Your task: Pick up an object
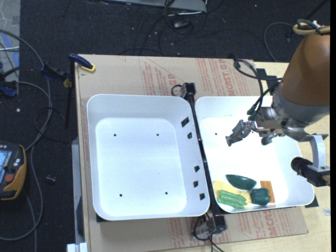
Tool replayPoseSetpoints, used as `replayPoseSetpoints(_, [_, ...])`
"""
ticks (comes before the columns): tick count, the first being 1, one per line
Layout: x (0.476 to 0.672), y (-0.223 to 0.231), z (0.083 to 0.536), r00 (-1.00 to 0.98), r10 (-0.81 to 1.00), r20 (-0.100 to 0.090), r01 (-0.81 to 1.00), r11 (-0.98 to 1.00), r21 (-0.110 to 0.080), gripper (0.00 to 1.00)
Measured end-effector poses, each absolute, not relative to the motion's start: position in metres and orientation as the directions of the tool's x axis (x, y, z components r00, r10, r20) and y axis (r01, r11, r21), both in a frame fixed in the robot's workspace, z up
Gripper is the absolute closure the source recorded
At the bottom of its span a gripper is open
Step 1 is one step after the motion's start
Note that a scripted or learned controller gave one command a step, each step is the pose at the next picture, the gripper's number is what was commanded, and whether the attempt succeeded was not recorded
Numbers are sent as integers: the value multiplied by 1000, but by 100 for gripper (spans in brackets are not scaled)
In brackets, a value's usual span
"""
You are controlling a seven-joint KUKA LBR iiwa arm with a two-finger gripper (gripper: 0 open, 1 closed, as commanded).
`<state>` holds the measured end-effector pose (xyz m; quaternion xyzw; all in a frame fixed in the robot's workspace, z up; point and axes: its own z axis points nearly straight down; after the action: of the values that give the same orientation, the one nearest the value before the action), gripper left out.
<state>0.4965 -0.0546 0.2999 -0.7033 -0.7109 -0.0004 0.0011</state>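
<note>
Over the right bin (210,112), in the camera view, the end effector (237,134) hangs above bare white floor, up toward the bin's far half. Whether it is spread or pressed together I cannot tell from this slant, and nothing shows in its grip. I judge this to be the approach step, with no pick yet made.

The candidates lie bunched at the near edge of that bin: a dark green rounded piece (241,181), a ridged light green piece (231,199) resting on something pale yellow (221,186), a teal block (260,196), and an orange flat piece (267,186) behind the block. The next move likely calls for travel toward the near edge, then descent on one item; they touch, so isolating one looks awkward. The left bin (94,106) sits alongside on the surface (136,70).
</note>
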Motion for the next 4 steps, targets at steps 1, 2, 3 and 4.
replayPoseSetpoints(1, [496,-60,300,0,1000,0,1000,0,0,0])
replayPoseSetpoints(2, [496,-60,300,0,1000,0,1000,0,0,0])
replayPoseSetpoints(3, [496,-60,300,0,1000,0,1000,0,0,0])
replayPoseSetpoints(4, [496,-60,300,0,1000,0,1000,0,0,0])
